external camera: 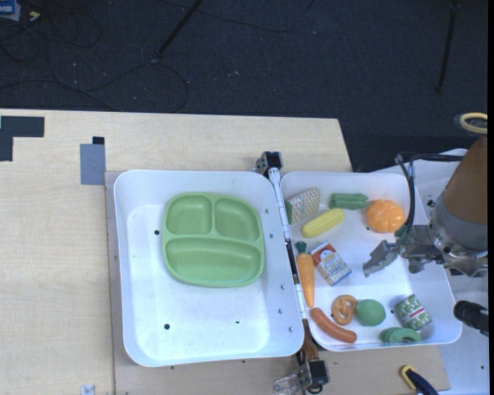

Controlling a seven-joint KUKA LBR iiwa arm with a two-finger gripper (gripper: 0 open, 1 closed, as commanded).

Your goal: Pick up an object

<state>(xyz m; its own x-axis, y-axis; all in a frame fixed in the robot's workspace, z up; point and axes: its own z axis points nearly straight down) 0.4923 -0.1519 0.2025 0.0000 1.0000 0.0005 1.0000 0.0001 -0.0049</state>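
Presently: hand (384, 257) open, holding nothing, over right bin (445, 290). Nearest item: orange (384, 216), just beyond fingertips; likely light, rigid, smooth plastic, round; take across widest middle.

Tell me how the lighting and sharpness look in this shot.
Camera view: even, soft light, no harsh glare on the white bins; faint shadow under the green plate; the gripper looks slightly blurred; small toys are soft, labels unreadable; the floor beyond the bench is dark.
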